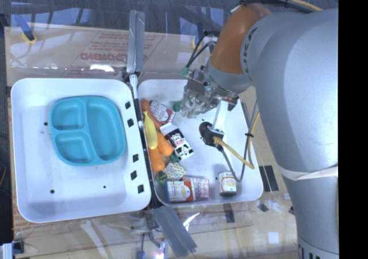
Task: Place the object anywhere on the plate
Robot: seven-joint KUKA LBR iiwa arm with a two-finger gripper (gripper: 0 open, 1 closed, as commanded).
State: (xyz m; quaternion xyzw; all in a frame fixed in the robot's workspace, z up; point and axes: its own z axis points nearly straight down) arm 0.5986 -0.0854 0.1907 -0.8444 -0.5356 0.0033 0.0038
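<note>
On the bench, 2 white bins: left bin (29,194) holds a blue 3-compartment plate (88,130); the gripper (194,107), grip state unclear, hangs over the cluttered right bin (253,186).

Light wooden bench (69,51) under a clear plastic sheet carries two shallow white plastic bins, left bin (29,194) and right bin (253,186), set side by side.

Turquoise plate (87,130), white bins (34,189), yellow banana (150,130), black-and-white cow-patterned toy (180,143)

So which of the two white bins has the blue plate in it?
The left bin. It holds the blue plate; the right bin holds the food items, with the gripper over it.
</note>
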